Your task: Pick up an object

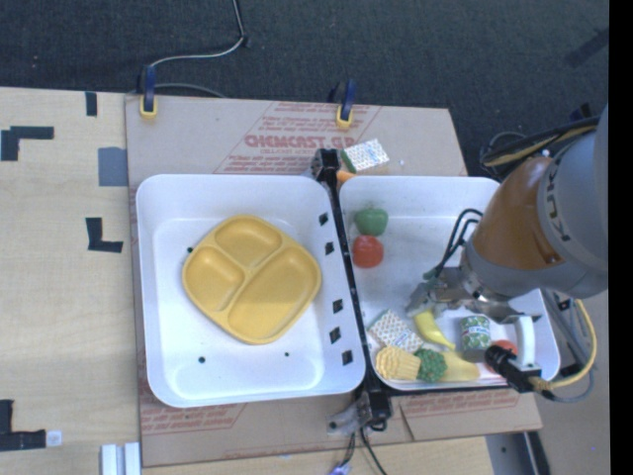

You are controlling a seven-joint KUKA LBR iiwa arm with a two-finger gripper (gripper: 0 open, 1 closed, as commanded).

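Observation:
My gripper (pixel 436 299) reaches down into the right bin (pixel 415 206), just above a yellow banana (pixel 432 331). The grey arm with its orange band (pixel 519 228) comes in from the right and hides the bin's right side. A green-labelled can (pixel 475 334) lies next to the banana. Along the bin's near wall sit a corn cob (pixel 398 364), a broccoli piece (pixel 431 366) and a checkered packet (pixel 391 328). A green pepper (pixel 371 220) and a red tomato (pixel 367 252) rest near the divider.
The left bin (pixel 168 216) holds a yellow divided plate (pixel 252 277). A small printed packet (pixel 364 155) lies on the cardboard behind the bins. A small red piece (pixel 504 347) sits near the can. Cables run by the bin's right edge.

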